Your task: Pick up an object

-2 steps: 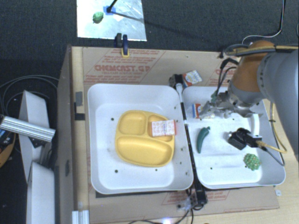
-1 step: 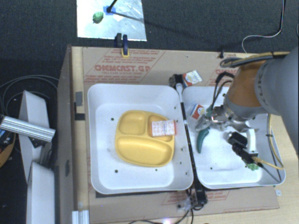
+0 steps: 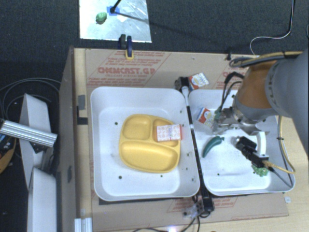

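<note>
A grey arm with an orange band [image 3: 260,93] reaches into the right-hand shallow white bin [image 3: 231,185], its hand [image 3: 223,122] low over the bin's upper half; whether it is released or clenched cannot be told. A small red-and-white packet [image 3: 203,115] lies at the hand's nine o'clock, a curved green pepper-shaped toy [image 3: 211,145] at its seven o'clock. In the left-hand white bin [image 3: 108,187], a yellow three-compartment plastic tray [image 3: 145,151] carries a pink-and-white packet [image 3: 168,133] at its two o'clock. Both bins sit on the cardboard-covered bench [image 3: 130,69].
</note>
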Tool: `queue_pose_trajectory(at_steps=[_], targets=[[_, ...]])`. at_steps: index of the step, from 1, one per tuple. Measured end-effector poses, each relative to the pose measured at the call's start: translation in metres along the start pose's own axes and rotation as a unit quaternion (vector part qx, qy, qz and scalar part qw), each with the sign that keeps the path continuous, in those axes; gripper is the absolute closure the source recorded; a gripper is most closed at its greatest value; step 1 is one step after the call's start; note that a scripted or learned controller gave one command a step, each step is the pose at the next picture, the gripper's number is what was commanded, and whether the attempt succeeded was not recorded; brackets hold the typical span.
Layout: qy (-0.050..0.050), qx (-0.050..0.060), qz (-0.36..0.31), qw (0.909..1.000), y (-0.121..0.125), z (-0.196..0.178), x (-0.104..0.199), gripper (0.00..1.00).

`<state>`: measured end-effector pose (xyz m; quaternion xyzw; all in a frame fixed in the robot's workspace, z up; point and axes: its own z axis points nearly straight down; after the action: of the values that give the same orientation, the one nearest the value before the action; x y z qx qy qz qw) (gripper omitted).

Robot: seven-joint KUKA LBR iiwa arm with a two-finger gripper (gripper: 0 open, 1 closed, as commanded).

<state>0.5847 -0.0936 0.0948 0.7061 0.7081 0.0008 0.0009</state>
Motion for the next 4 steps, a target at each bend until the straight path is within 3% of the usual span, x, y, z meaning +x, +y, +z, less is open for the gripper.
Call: queue_pose_trajectory(at_steps=[1, 2, 3, 4], targets=[[0.000, 0.000, 0.000, 1.0000, 0.000, 0.000, 0.000, 0.00], [0.000, 0.001, 0.001, 1.0000, -0.029, 0.011, -0.012, 0.00], [0.000, 0.000, 0.000, 1.0000, -0.028, 0.000, -0.012, 1.00], [0.000, 0.000, 0.000, 1.0000, -0.028, 0.000, -0.012, 0.00]])
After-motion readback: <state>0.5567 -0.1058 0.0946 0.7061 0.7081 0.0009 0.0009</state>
